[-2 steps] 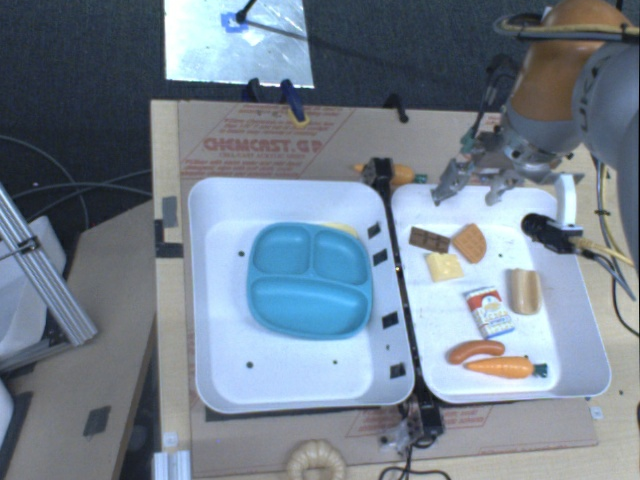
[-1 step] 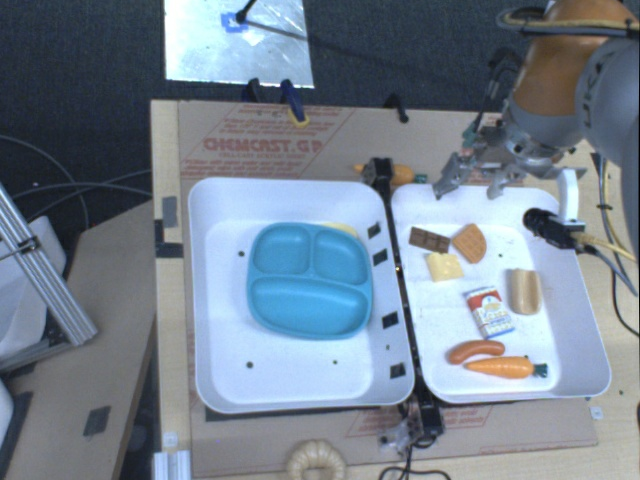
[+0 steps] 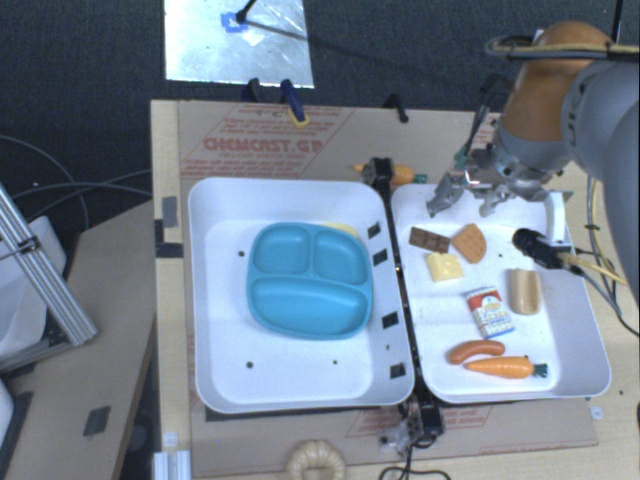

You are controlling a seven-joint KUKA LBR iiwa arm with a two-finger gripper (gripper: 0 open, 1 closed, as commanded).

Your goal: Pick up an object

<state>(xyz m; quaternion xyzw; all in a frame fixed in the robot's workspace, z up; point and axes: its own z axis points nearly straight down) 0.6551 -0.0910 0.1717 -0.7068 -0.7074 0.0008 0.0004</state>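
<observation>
The right bin holds the candidates, all loose on its floor. A brown chocolate bar lies near the bin's back left, touching or just beside a tan cookie; a pale yellow cheese wedge sits just in front of them. A red and white carton lies mid-bin, a bread roll just to its right. A sausage and a carrot lie close together near the front rim, with bare floor along the left wall.

The gripper hangs over the back rim of this bin, above the chocolate bar and cookie, its two fingers spread apart with nothing between them.

The left bin holds a blue divided plate at its centre, with bare white floor round it on all sides. A small orange object lies behind the bins on the bench.
</observation>
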